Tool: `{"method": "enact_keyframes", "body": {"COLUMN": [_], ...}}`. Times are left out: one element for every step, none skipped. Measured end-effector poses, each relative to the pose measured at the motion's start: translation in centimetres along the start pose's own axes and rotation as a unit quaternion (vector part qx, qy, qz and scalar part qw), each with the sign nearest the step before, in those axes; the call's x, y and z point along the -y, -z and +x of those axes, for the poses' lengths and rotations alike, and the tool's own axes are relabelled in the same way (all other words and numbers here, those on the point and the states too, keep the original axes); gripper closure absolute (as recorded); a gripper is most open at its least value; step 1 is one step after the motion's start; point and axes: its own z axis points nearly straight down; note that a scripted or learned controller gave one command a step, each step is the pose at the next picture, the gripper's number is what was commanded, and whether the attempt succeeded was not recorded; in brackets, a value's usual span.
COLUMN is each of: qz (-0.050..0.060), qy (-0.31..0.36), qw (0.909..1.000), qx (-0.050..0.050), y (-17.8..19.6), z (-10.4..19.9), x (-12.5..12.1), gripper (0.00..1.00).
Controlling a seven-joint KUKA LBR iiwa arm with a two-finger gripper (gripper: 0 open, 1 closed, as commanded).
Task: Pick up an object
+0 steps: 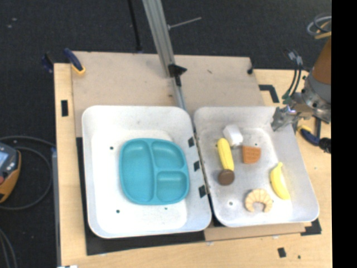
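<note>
No readable writing anywhere; the grey metal gripper, its opening impossible to judge, hovers at the right-hand shallow white bin's upper-right rim

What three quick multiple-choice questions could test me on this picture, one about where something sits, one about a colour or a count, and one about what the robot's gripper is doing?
1. Where does the divided tray lie?
A. In the left bin
B. In the right bin
C. On the bare bench

2. How many things lie in the right bin?
A. Three
B. Six
C. Nine

3. How does the gripper stand?
A. Lifting the banana
B. Pressed on the tray
C. At the right bin's upper right edge, carrying nothing

Answers:
1 A: the turquoise tray rests in the left bin.
2 B: white block, corn cob, orange block, brown piece, banana, croissant.
3 C: every item lies loose on the bin floor, apart from the gripper.
</note>
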Motion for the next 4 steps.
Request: {"method": "enact_keyframes", "body": {"qz": [-0.001,0.002,0.002,0.003], "qy": [0.0,0.001,0.002,0.001], "qw": [1.0,1.0,1.0,1.0], "qx": [0.0,-0.001,-0.002,-0.002], "y": [5.5,6.0,5.2,3.8], "z": [-0.2,5.5,11.3,16.4], "x": [-0.2,0.8,1.1,2.7], "gripper": [1.0,1.0,1.0,1.0]}}
